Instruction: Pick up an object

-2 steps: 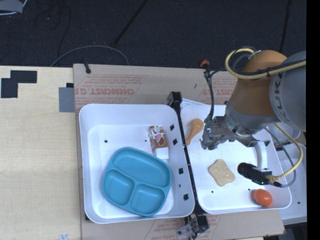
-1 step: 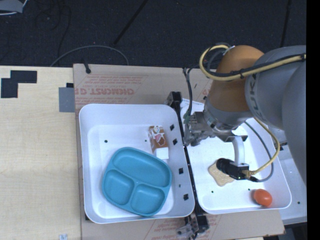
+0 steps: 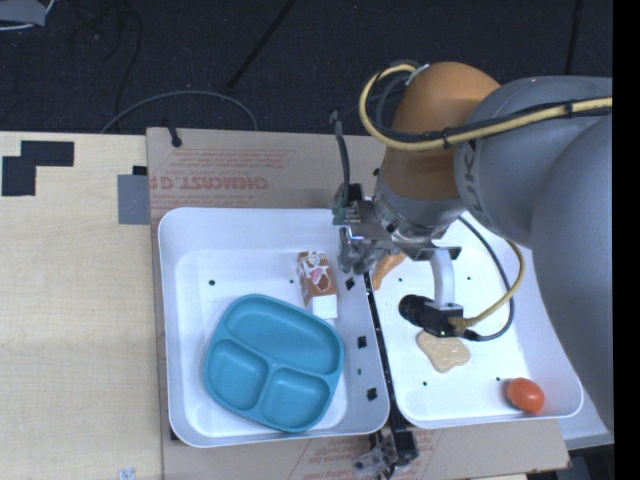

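Arm [image 3: 440, 138] is in from the right, wrist hanging over the ridge where the two bins meet. Gripper [image 3: 355, 248] sits low at the back end of that divider, on the left bin's [image 3: 165, 298] side of it. Can't tell from here whether it's open or closed; the wrist hardware blocks the view. Nothing visibly held.

Candidates for the pick:
- small brown-and-white packet [image 3: 316, 273] is in the left bin, just left of the gripper, near it but apart
- orange piece [image 3: 388, 266] is in the right bin [image 3: 480, 348], just right of the gripper and partly tucked under the wrist, so its shape isn't clear

Rest of the left bin: a blue divided plate [image 3: 272, 363] fills most of the floor toward the front. A small white block [image 3: 324, 308] lies between the plate's back rim and the packet, touching or nearly touching both.

Rest of the right bin: a flat tan piece [image 3: 443, 351] lies mid-floor, and a red-orange ball [image 3: 525, 395] is in the front right corner, well apart from the gripper.

Both bins sit on a cardboard sheet [image 3: 240, 168] on the pale wood bench [image 3: 70, 298].
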Robot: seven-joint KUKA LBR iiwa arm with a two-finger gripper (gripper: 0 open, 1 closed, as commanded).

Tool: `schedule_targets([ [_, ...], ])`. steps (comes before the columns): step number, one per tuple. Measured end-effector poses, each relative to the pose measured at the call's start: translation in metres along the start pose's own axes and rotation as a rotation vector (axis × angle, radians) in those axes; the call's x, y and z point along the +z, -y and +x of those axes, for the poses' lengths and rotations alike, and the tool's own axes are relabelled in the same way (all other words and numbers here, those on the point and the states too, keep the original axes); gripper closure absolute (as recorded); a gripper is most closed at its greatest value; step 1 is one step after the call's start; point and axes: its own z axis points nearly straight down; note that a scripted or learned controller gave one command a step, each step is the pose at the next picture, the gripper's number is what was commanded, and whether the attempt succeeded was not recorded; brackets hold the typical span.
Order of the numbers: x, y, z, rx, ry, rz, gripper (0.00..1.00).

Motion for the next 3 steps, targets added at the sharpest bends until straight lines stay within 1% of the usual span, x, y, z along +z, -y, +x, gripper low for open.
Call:
schedule_targets([
  [1,0.0039,-0.0205,0.044,0.0,0.0,0.002,1.0],
  [2,0.0064,-0.0127,0.0435,0.004,0.003,0.004,1.0],
  [3,0.0063,-0.0129,0.044,0.002,0.003,0.004,0.0],
])
